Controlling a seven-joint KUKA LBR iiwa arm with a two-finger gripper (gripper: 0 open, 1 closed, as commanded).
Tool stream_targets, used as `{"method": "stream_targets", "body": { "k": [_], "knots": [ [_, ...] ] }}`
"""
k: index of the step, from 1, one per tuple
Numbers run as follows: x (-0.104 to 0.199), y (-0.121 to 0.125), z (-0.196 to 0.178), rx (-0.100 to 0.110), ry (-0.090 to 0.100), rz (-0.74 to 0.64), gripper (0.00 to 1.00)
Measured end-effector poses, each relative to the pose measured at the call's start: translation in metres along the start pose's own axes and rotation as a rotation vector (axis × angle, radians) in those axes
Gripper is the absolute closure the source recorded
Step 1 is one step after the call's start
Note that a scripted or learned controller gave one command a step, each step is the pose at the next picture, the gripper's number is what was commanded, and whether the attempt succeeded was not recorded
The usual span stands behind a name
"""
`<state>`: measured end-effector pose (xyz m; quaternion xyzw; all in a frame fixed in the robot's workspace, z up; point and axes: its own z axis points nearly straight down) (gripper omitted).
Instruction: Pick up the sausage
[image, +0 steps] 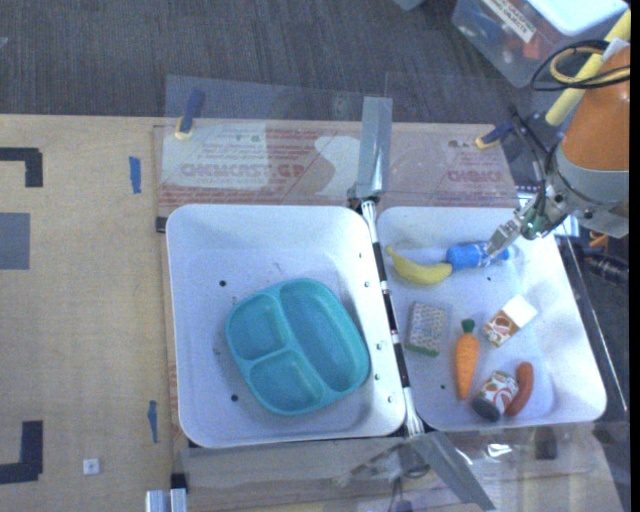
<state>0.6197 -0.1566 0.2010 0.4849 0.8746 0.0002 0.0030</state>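
where the bench carries its two white bins side by side, the left bin (200, 250) holds a teal divided plate (297, 345) lying flat, slightly toward the front. the right bin (575, 300) holds several items: a yellow banana (418, 267) near the back left, a blue object (466, 256) touching the banana's right end, a small checkered packet (426, 327) below the banana, an orange carrot (466, 363) beside the packet, and a small carton (507, 322) to the carrot's upper right. the sausage (520, 388) lies near the front right, reddish, touching a can (492, 394). the gripper (500, 243) sits at the blue object, well apart from the sausage; whether it is released or clenched cannot be told.
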Motion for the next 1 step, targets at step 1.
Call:
{"method": "stream_targets", "body": {
  "k": [1],
  "knots": [
    [0.0114, -0.0349, -0.0075, 0.001, 0.003, -0.247, 1.00]
  ]
}}
